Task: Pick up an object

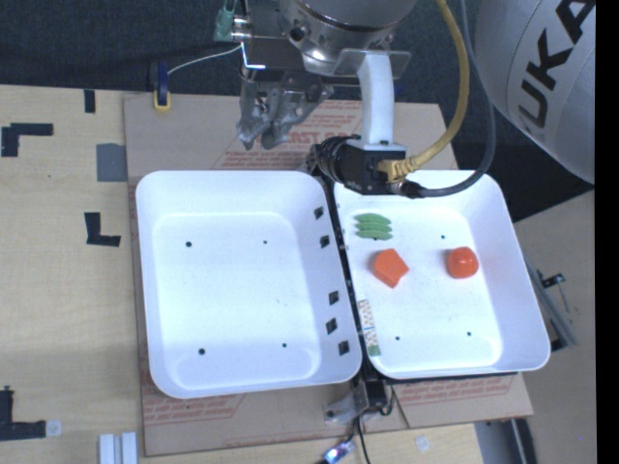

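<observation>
Jaws look pressed together, nothing between them, fingertips pointing down. The gripper [268,129] hangs above the cardboard sheet [184,133] behind the bins, just past the far edge of the left bin [155,259], near its back right corner. No object in its grasp.

Left to right:
- bench top with black tape marks [24,138] at the left edge, a grey patch [111,160] beside them
- a small blue and yellow clip [161,87] at the far left corner of the cardboard
- left bin: white, a few small dark dots on its floor
- black clips [334,298] down the seam where the two bins touch
- right bin [513,288]: holds all three objects, well apart from the gripper
- green ridged piece [373,226] near the back left of the right bin
- orange block [390,267] just in front of the green one, close but not touching
- red-orange rounded piece [462,262] to the right of the block, apart from it, roughly mid-bin
- grey arm housing [551,56] fills the top right, a yellow cable [455,124] and a black cable [479,172] dropping to the back edge of the right bin
</observation>
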Controlling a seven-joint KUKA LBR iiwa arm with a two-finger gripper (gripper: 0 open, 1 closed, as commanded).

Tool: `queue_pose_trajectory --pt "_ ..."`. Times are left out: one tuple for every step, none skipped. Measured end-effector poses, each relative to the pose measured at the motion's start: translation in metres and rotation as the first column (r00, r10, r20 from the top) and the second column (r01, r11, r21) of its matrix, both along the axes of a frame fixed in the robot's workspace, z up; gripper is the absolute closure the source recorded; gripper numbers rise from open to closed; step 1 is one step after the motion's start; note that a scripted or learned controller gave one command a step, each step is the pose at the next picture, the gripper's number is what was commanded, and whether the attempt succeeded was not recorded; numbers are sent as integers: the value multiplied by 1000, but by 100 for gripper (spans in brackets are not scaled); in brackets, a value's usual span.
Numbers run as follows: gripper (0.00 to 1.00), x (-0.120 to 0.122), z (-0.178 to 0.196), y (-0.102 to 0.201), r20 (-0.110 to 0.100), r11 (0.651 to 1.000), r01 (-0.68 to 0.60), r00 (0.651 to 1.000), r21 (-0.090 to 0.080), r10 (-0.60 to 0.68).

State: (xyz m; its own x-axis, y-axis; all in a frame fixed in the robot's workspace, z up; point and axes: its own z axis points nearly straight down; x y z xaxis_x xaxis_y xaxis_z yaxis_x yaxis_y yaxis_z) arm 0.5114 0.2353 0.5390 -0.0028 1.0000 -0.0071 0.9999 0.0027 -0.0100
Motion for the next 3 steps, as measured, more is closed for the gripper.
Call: queue_pose_trajectory --pt "100 2 7 1 -5 1000 -1 1000 -4 1" --pt "100 3 14 2 -11 1000 -2 1000 -7 2" --pt "100 -12 -8 -77 1 1000 9 1000 3 -9"
